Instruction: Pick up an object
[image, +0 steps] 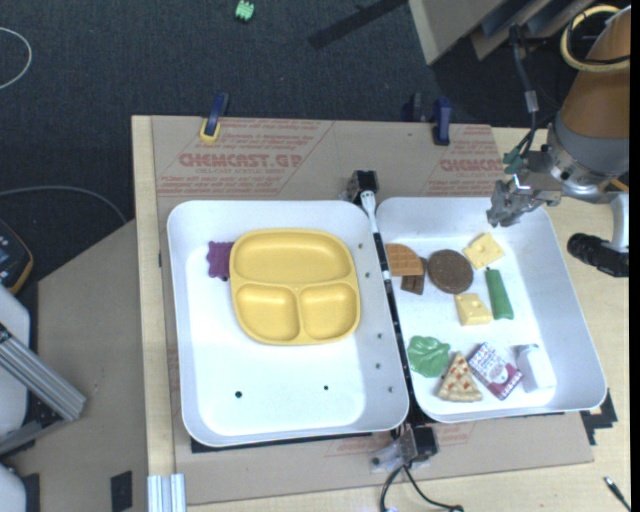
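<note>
A brown board (300, 150) lies on dark speckled carpet (90, 90).

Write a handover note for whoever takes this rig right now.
Gripper: above the far edge of the right bin, nothing visibly held; whether the jaws are open is unclear.
Right bin contents: cheese wedge, brown cookie, waffle, green stick, yellow block, lettuce, pizza slice, red packet.
Left bin: yellow divided plate, purple piece beside it.
Done: nothing picked.
Left: grasp one item; the cheese wedge is nearest.
</note>
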